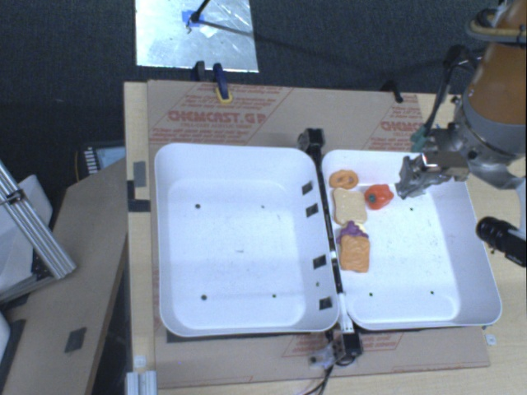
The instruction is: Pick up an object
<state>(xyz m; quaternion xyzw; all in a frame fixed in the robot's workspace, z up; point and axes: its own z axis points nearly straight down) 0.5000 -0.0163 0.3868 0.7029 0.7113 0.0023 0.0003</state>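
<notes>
Four small things lie in the right bin (428, 303), along its left side. From the back they are an orange pretzel-like ring (343, 178), a pale bread slice (349, 207), and an orange piece with a purple top (355, 250). A red tomato-like piece (379, 196) sits just right of the bread. My gripper (409, 186) hangs over the back of the right bin, close to the right of the red piece. I see nothing held in it.
The left bin (239, 237) adjoins the right one along a black clipped divider (325, 220). Both stand on a cardboard sheet (247, 109). A shiny foil sheet (196, 23) lies beyond the bench at the back left.
</notes>
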